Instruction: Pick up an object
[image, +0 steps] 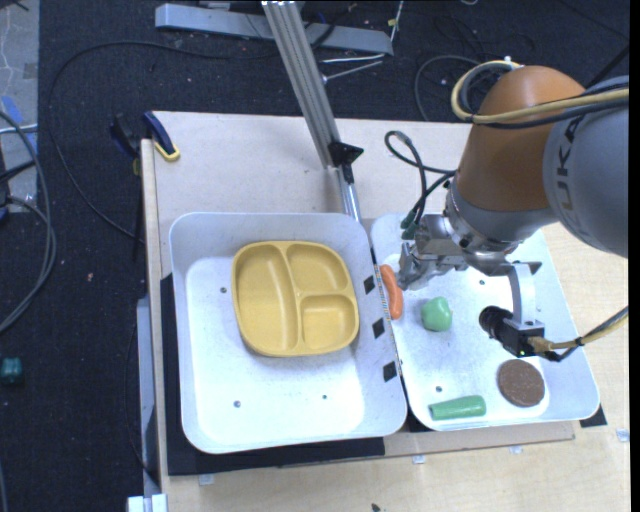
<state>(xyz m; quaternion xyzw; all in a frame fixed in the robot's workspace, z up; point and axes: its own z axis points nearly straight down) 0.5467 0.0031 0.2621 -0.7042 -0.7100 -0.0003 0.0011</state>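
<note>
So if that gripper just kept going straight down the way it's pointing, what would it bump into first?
Most likely the orange carrot-shaped piece at the left edge of the right bin, just under the gripper. Depth is hard to judge; it could meet the bin floor beside it instead.

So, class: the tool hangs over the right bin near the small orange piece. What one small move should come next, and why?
Probably lower the tool straight down toward the orange piece, which lies just below it by the right bin's left wall. The green ball sits close beside, so a short, careful descent seems wise.
</note>
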